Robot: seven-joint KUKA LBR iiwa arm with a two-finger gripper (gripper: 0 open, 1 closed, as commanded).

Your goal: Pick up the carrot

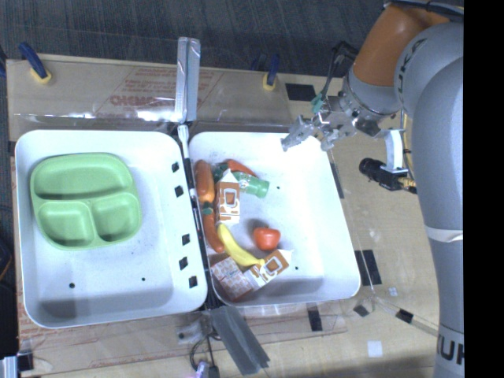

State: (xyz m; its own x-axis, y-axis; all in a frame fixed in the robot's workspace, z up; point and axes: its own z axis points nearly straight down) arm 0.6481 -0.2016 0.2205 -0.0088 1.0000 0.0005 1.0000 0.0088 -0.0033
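White plastic fills the lower part of the frame: two shallow bins side by side. Low in the right bin (pixel 315 282) sits a heap of things. Nearest the bottom edge lies a small printed carton (pixel 272 264), then a yellow banana (pixel 235 247), and just beside it a red tomato (pixel 267 237). Up along the bin's left wall runs the carrot (pixel 205 183), long and orange, lying lengthwise, with a second little carton (pixel 228 197) touching its right side. A green-and-red item near the carton is too jumbled to name.

Over in the left bin (pixel 47 290), a green divided tray (pixel 85 199) rests in the upper left part.

Further up, at the right bin's top edge, the gripper (pixel 303 135) hovers, reaching in from the upper right on the grey arm (pixel 441 116) with its orange band. It's well apart from the carrot, and nothing sits between its fingers that I can see; how wide they stand I cannot tell.

So, by my read, the pick hasn't begun: the carrot lies untouched, and the approach, descent, grasp and lift are all left.

Writing? Faint red print marks the board (pixel 150 89) behind the bins, too blurred to read. The carton labels are unreadable as well.
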